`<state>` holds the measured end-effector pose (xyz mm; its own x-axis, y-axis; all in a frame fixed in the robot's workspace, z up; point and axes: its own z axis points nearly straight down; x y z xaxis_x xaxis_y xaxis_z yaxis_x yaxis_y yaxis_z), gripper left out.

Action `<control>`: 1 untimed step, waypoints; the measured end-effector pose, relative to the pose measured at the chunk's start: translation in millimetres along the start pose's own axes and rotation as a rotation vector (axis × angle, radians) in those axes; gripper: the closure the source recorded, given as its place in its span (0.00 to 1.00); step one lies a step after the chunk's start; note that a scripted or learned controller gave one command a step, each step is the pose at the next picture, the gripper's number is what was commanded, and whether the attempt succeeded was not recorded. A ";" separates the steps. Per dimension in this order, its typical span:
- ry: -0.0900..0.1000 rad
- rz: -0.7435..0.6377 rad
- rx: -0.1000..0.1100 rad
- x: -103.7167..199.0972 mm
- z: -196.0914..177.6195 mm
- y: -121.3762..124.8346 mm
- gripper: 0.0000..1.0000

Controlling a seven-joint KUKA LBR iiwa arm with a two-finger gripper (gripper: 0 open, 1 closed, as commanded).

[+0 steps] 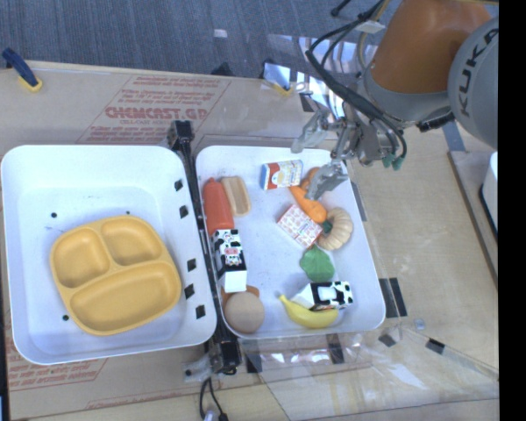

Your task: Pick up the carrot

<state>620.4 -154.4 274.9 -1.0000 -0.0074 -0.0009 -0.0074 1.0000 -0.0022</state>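
While my tool (329, 169) hangs spread and unladen just over the carrot (308, 206) in the right bin (368, 270), I judge descent and closing come next.

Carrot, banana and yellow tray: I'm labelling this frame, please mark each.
carrot (308, 206): camera view, middle of its orange body.
banana (305, 315): camera view, middle of its curve.
yellow tray (114, 274): camera view, central divider ridge.

A yellow divided plate (114, 273) lies in the left bin (17, 235); a banana (305, 312) and egg (244, 311) in the right.
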 end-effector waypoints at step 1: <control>0.012 -0.078 -0.006 -18.0 109.3 -21.3 0.00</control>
<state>638.6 -175.8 165.6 -0.9963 -0.0857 0.0108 -0.0856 0.9963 0.0041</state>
